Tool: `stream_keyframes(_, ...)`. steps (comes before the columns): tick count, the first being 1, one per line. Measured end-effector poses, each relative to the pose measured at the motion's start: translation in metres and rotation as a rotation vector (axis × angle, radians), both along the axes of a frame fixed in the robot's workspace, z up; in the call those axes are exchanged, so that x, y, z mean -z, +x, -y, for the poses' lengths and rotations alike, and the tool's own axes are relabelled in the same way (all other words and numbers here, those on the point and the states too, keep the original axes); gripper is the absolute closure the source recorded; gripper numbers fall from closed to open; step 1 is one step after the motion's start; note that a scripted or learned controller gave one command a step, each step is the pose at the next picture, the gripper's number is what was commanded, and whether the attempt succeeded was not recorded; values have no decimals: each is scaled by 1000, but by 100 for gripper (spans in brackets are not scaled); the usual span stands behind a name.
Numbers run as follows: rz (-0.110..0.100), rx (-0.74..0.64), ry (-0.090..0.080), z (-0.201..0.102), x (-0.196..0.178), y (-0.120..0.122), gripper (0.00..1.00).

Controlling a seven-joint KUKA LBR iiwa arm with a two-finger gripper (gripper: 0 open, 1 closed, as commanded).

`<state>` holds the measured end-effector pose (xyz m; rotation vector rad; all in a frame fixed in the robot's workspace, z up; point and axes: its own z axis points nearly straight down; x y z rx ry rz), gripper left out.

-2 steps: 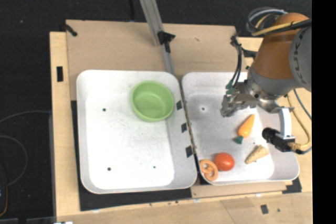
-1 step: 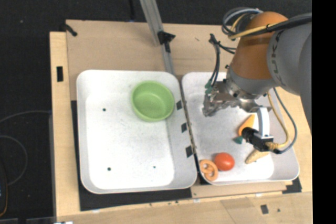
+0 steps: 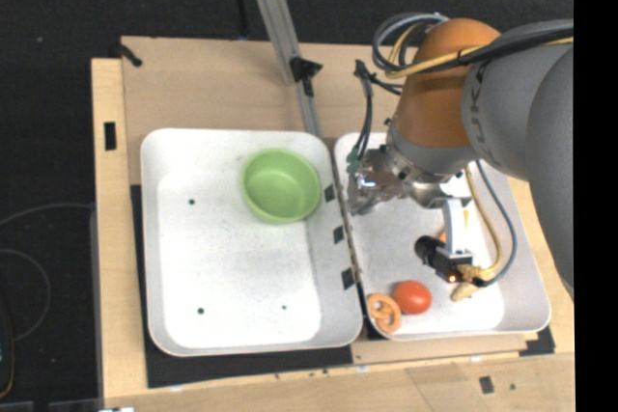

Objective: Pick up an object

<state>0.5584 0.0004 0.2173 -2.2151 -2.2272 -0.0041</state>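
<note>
Camera view: hand (image 3: pixel 359 193), grip unreadable, over right bin (image 3: pixel 517 318) near tomato (image 3: pixel 414 296).

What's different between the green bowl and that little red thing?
The green bowl lies in the left bin, near its upper right corner; the red object lies in the right bin, near its lower left corner. The bowl is far larger. The bowl is hollow and open upward, while the red object looks like a solid rounded lump, with an orange piece touching it. Both sit loose on a bin floor, clear of the arm.
</note>
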Motion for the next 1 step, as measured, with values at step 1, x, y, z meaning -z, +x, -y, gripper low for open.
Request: stream_keyframes(1, 0, -2, 0, -45, -1, 9, 100)
